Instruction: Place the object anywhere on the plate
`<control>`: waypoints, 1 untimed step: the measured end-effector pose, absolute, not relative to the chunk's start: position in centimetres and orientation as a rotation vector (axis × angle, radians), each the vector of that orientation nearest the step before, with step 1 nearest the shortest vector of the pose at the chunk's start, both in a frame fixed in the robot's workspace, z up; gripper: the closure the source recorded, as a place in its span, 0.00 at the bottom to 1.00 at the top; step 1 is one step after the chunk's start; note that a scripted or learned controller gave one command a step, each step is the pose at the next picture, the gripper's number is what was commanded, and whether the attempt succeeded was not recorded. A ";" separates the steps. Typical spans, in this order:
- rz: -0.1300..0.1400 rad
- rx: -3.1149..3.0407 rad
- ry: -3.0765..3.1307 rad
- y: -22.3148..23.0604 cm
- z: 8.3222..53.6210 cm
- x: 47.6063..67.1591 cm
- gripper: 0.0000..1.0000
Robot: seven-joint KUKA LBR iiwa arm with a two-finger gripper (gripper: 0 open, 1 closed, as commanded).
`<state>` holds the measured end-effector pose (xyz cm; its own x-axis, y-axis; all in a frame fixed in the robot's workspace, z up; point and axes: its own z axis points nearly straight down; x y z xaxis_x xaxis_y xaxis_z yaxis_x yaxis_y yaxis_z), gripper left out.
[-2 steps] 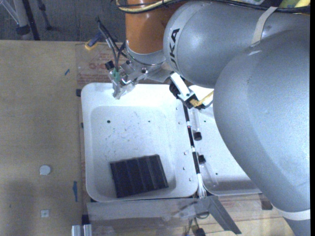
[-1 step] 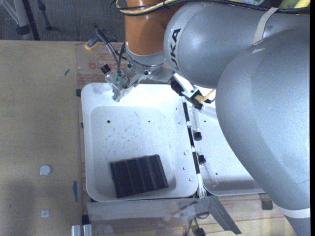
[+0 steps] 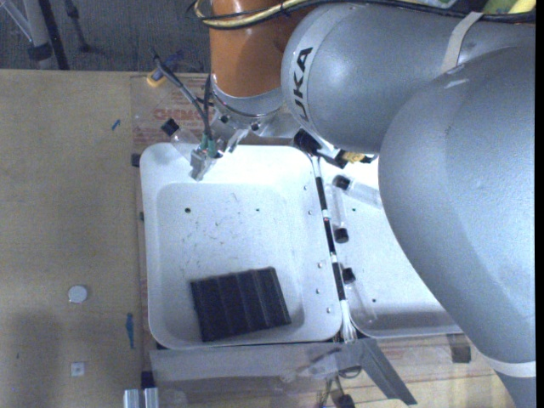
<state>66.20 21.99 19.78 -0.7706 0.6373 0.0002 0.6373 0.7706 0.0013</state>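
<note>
Two white bins sit side by side on the bench [image 3: 68, 185], and the left bin [image 3: 161, 253] is the one to look at. One dark slab [image 3: 240, 304] lies flat on the floor of the left bin, at its near end and a bit nearer its right wall than its left. The slab is a box shape with grooves cut across its top. Its long side runs from the left wall toward the right wall. It is turned a little, so its right end sits slightly farther back than its left end. The grooves run the short way, from the back of the left bin toward the front. The slab is close to the near wall, but I cannot tell if it touches it. The gripper [image 3: 201, 165] is over the far left corner of the left bin, well apart from the slab. It has a small green bit on it. It is too small to see well, so I cannot tell if it is wide or narrow, or if it holds a thing. The grey arm [image 3: 382, 75] with its orange band [image 3: 246, 49] reaches in past the far wall of the left bin. The right bin [image 3: 374, 253] touches the left bin along its right wall, and the arm hides much of it. A small grey disc [image 3: 77, 294] lies on the bench, out past the left wall of the left bin.
</note>
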 end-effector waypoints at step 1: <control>0.006 0.673 3.063 22.3 23.1 65.7 1.00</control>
<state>65.70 22.34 23.15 -0.9078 0.4195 -0.0046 0.4194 0.9078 0.0052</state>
